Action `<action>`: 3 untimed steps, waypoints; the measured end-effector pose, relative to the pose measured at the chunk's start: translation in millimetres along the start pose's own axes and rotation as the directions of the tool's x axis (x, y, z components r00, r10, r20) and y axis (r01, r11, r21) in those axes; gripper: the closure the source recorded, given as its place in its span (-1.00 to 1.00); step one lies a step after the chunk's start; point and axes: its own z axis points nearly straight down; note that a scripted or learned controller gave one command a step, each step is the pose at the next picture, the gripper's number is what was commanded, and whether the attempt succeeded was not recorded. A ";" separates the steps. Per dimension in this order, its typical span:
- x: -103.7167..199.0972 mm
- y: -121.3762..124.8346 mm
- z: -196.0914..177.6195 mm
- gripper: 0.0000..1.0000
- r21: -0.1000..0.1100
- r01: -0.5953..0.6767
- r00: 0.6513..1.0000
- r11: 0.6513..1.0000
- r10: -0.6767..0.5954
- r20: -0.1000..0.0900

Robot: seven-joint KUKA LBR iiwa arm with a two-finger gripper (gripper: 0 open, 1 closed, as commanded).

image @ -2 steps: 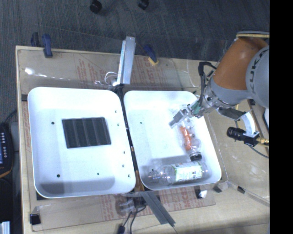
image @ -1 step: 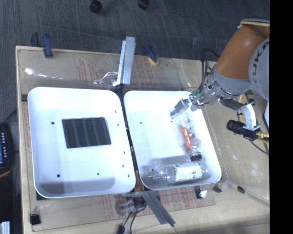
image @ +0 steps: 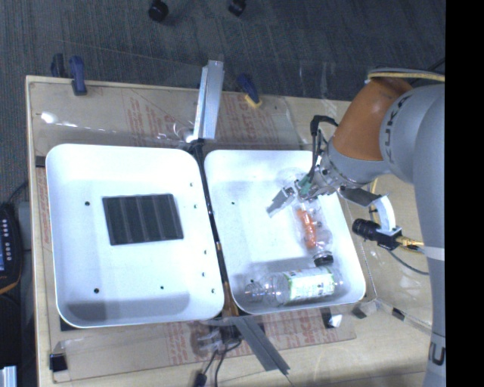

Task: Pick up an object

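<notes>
Arm leans over the right bin (image: 227, 227), gripper (image: 291, 193) low in its far half, fingers spread, holding nothing. Orange bottle (image: 310, 229) lies just beside it; clear bottle (image: 295, 287) along the bin's near wall. Dark carpet beyond the bench (image: 113, 106).

floor (image: 113, 30): dark grey carpet beyond the bench, up-frame of the fingers; two dark wheels (image: 158, 10), perhaps a chair's | bench (image: 45, 317): pale wood under clear sheeting; blue clamps (image: 76, 74) on its far edge | light: even, overhead
</notes>
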 end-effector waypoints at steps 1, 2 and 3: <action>10.4 -29.9 -20.8 -1.00 -0.003 0.000 1.000 1.000 0.000 0.002; 5.4 -12.1 5.9 -1.00 -0.004 0.053 0.999 0.999 -0.053 0.002; 12.3 -35.1 -39.0 -1.00 -0.006 0.043 0.999 0.999 -0.043 0.004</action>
